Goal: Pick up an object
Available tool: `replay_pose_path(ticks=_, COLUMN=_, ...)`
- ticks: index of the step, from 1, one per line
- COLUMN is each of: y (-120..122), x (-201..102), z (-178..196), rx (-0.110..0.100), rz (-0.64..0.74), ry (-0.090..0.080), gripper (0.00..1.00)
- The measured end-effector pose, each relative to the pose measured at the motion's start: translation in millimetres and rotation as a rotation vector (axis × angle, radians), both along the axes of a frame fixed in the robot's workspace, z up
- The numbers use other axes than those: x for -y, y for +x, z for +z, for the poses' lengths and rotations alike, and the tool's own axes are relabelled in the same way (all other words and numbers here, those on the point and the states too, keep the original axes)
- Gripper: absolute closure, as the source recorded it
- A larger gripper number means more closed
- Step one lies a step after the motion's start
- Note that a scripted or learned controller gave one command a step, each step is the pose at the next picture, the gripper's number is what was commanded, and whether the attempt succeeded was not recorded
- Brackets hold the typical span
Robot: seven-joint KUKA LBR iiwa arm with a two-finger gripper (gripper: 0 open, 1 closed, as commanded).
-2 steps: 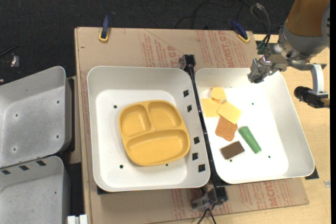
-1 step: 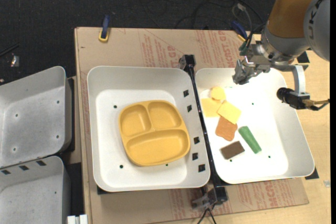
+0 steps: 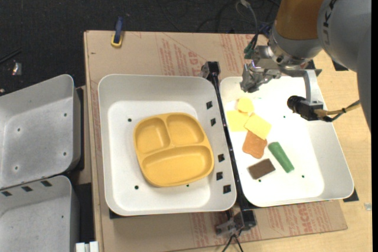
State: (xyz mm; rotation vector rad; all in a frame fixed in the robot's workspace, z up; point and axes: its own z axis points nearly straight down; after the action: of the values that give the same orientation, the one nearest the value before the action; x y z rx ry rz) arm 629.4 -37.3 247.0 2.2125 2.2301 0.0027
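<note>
Five small flat pieces lie clustered in the right bin (image 3: 331, 144), gripper (image 3: 253, 81) hanging just past them.
Nearest: brown block (image 3: 261, 169) and green stick (image 3: 281, 157), both probably light and stiff; the stick's narrow sides look easiest to pinch. Then orange slab (image 3: 254, 144), yellow squares (image 3: 248, 123), thin, likely to slip flat. Whether the gripper is released or clenched I cannot tell. Left bin (image 3: 112, 127) holds a yellow tray (image 3: 173, 149).

Pretty bright, even overhead light. Both white bins (image 3: 112, 144) look nearly blown out, with soft shadows along their inner rims. Floor at the top edge goes dark and grainy. Overall focus is slightly soft.
</note>
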Motion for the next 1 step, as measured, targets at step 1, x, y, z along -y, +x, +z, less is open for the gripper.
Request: replay_pose_path(ticks=1, y=3.8, x=-51.1, z=4.5, rx=0.0, rz=0.0, ry=0.0, gripper=1.0)
